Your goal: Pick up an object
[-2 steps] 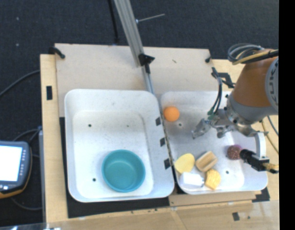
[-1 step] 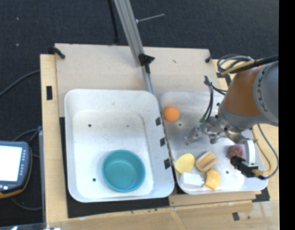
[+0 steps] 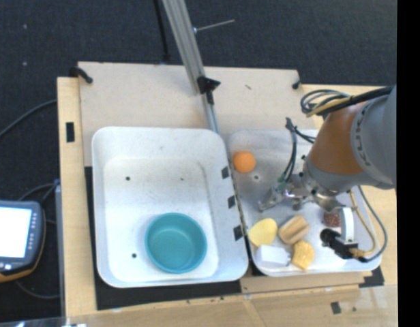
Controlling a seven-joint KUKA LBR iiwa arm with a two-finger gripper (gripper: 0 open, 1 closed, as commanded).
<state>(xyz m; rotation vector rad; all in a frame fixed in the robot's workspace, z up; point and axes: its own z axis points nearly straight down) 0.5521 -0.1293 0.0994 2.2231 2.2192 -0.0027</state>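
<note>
The gripper (image 3: pixel 283 197) hangs low inside the right bin (image 3: pixel 264 142); how its jaws stand cannot be told. Just below it lie a yellow lump (image 3: pixel 263 231), a tan block (image 3: pixel 294 229), a white block (image 3: pixel 271 255) and a yellow piece (image 3: pixel 303 255). An orange ball (image 3: pixel 244 161) sits up-left of it. Far to its left, the left bin (image 3: pixel 128 155) holds a teal bowl (image 3: pixel 175 242).

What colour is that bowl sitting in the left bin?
The bowl is teal blue, seen clearly in the camera view.
</note>
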